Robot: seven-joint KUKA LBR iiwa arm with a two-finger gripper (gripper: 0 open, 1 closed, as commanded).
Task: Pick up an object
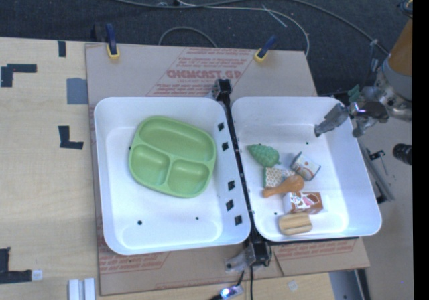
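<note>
the left bin (114, 225) holds a light green divided plate (173, 156), lying flat toward the bin's far half, with one large compartment and two smaller ones at its near side. the right bin (355, 178) carries a small cluster of toy foods near its left wall and front edge: a bumpy green leafy piece (264, 154) farthest back, a pale patterned wedge (274, 176) just in front of it, an orange carrot-like stick (284, 188) touching that wedge, a small grey and white can (306, 170) on its side just to the right, a red and white packet (308, 202) nearer the front, and a tan bread roll (294, 224) closest to the front edge. the grey arm, orange band (402, 51) above the wrist, comes in over the right bin's far right corner. its gripper (343, 122) hangs there with both fingers spread apart, holding nothing, well apart from the cluster.
</note>
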